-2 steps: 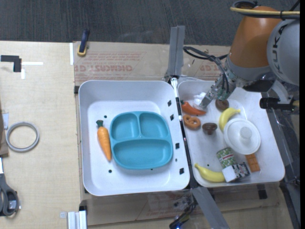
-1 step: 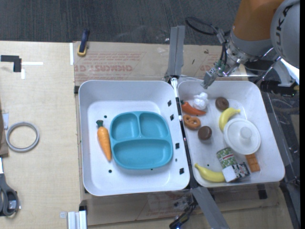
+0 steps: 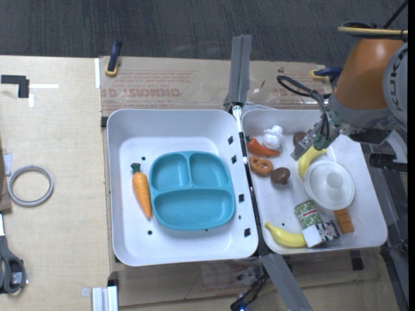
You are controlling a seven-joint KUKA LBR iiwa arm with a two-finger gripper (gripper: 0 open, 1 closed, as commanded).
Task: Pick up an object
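The gripper (image 3: pixel 316 141) is low over the back of the right bin (image 3: pixel 363 238), just above the upper end of a banana (image 3: pixel 310 160) that leans beside a white lid (image 3: pixel 331 183). Whether its fingers are apart or together cannot be told, since the wrist hides them, and nothing shows between them. Judging by this, no object has been picked up yet; the grasp and the lift are both left. Near it lie a pretzel (image 3: pixel 261 166), a brown ball (image 3: pixel 280 175) and a second banana (image 3: pixel 285 236) at the front. The left bin (image 3: pixel 123 238) holds a blue tray (image 3: pixel 192 190) and a carrot (image 3: pixel 142 191).
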